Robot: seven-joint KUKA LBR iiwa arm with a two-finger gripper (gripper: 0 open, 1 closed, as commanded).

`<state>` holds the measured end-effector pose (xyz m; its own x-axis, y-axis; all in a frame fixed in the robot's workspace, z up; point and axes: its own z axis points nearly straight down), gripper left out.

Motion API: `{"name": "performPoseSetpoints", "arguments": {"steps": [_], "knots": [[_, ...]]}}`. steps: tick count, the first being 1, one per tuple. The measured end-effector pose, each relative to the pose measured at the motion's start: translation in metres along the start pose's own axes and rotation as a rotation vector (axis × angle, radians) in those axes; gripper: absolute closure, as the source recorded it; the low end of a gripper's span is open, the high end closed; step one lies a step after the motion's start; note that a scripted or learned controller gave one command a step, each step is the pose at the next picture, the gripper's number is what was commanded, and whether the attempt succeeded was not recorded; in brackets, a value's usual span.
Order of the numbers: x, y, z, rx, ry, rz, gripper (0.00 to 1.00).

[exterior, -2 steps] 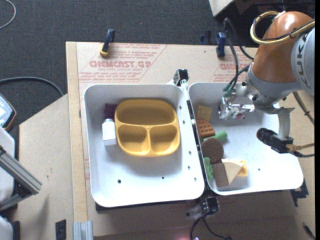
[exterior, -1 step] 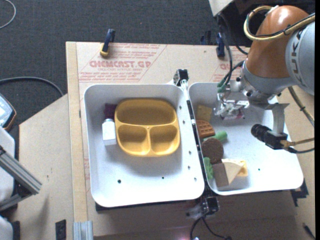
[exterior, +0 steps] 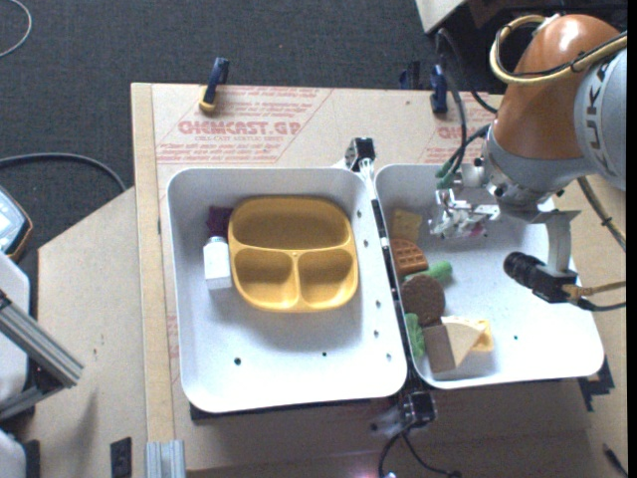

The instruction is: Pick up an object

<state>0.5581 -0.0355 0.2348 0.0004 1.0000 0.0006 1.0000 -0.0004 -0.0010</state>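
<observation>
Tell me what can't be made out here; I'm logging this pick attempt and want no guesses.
- Claw, camera view: small and blurred against the right bin; whether it grips anything is unclear.
- Dark purple object, left bin: mostly hidden behind the yellow divided tray and the white bottle.
- Toy food pile, right bin's left side: pieces overlap, so several can't be identified.
- Arm: cut off by the right edge.

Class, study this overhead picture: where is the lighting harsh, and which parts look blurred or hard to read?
Camera view: the white bins are bright, nearly washed out; a glossy highlight sits on the orange band; the gripper is a small, blurry tangle; the yellow tray and toy food look soft-edged.
</observation>
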Motion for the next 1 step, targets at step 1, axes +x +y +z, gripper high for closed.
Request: {"name": "performPoseSetpoints", "arguments": {"steps": [1], "knots": [[-0.0013,0.0050,0.0025,-0.002,-0.002,-0.001,1.00]]}}
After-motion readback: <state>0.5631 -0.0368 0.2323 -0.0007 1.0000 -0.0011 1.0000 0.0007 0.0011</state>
